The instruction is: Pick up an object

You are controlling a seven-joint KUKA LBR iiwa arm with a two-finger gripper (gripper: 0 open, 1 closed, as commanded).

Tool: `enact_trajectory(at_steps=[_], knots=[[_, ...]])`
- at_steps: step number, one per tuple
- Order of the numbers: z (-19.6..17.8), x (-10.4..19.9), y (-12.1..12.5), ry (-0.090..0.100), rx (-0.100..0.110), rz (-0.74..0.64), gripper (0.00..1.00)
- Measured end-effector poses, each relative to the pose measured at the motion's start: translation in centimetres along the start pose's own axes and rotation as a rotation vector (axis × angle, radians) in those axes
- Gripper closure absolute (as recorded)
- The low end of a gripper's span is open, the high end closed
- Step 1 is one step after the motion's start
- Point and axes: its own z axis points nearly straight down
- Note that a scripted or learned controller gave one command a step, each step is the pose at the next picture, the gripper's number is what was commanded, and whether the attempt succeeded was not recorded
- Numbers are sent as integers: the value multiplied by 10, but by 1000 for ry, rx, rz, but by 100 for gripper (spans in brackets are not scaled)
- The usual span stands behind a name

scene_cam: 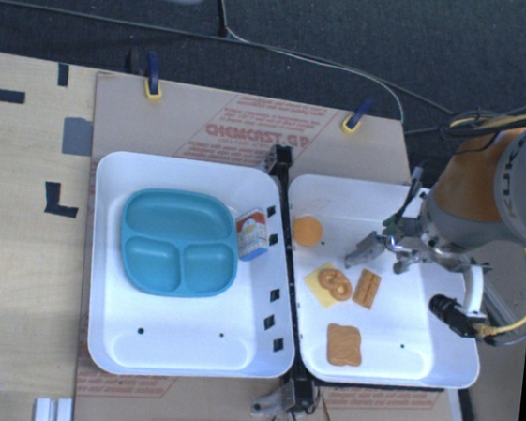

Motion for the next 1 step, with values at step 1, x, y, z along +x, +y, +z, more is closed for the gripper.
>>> enact_trajectory(at_steps=[1], knots=[[50, 0, 1, -1, -7, 1, 0]])
